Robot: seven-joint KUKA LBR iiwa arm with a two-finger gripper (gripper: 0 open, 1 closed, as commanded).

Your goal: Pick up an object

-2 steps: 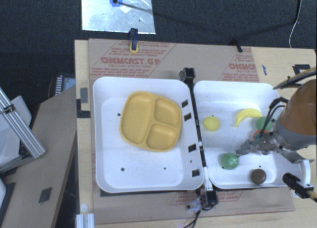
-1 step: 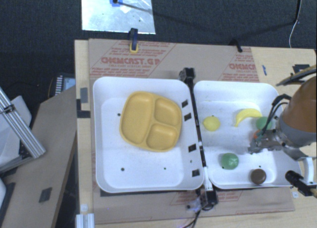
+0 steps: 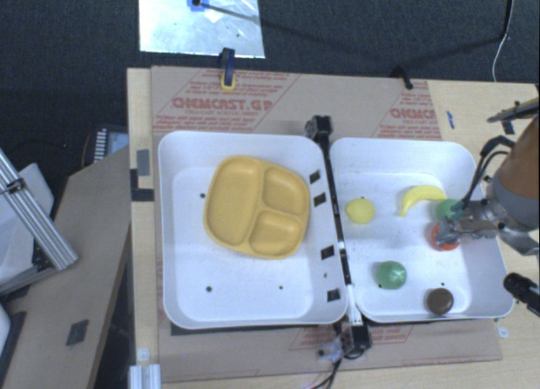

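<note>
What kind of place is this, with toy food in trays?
Probably a robot test bench in a lab: two white bins on a cardboard-covered bench, a yellow divided plate, a toy banana, and a robot arm reaching in.

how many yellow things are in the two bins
3: a yellow divided tray in the left bin; a small round yellow object and a banana in the right bin. The arm may hide more at the right edge.
</note>
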